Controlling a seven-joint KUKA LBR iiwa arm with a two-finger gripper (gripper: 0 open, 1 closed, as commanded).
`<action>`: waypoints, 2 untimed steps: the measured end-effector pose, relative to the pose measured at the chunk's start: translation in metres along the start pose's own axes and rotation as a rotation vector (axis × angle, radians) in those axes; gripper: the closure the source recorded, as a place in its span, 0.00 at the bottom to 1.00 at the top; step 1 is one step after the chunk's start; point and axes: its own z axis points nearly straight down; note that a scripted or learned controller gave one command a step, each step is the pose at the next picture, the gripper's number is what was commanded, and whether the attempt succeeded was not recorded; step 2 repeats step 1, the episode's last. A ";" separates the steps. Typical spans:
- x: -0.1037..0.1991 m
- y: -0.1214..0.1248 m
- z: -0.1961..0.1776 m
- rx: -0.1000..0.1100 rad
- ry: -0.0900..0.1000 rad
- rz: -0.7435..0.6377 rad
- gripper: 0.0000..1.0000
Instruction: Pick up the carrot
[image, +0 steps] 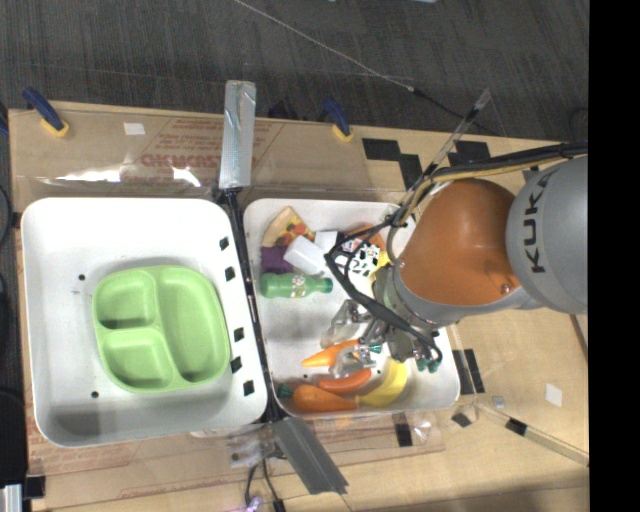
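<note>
Carrot (322, 398) is lying at the bottom edge of the right bin (300, 340), just beside a banana (390, 385) and under a small orange wedge-shaped piece (332, 355). Higher in that bin a green bottle (293, 286), a purple toy (273, 257) and a pizza slice (287, 222) are sitting. The left bin (60, 250) is holding a green divided tray (160, 327). The arm (470, 250) is reaching in from the right, its gripper (362, 335) hovering over the orange pieces; whether it is wide or narrow, I cannot tell
</note>
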 end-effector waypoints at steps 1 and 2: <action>-0.047 0.031 -0.038 0.002 -0.007 -0.219 1.00; -0.047 0.031 -0.038 0.002 -0.007 -0.219 1.00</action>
